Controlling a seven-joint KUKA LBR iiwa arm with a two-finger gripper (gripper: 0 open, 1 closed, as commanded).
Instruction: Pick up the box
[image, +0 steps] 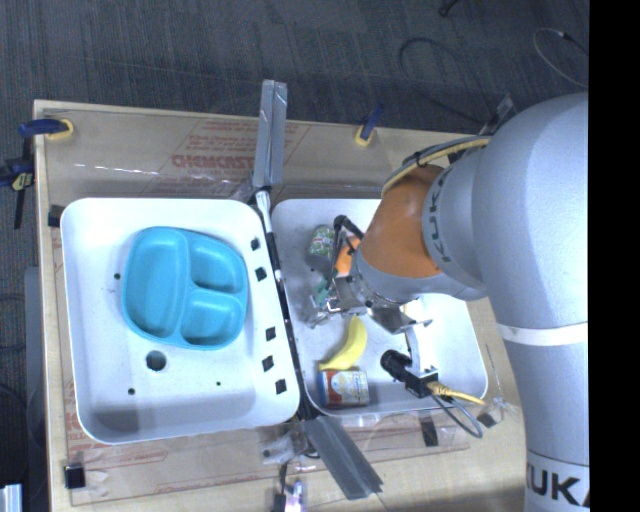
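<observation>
The arm's grey and orange wrist (400, 245) reaches low into the right bin (470, 330) and covers its middle. My gripper (326, 298) pokes out at the wrist's lower left, close to the bin floor, just above the banana (348, 343). A small orange sliver (343, 262) shows at the wrist's left edge; I cannot tell whether it belongs to the box. I see nothing clearly held.
A small greenish crumpled item (322, 242) lies at the back left of the right bin. A can (345, 386) lies on its side at the front. The left bin (90, 400) holds a blue divided plate (185, 287). A metal divider (270, 300) separates the bins.
</observation>
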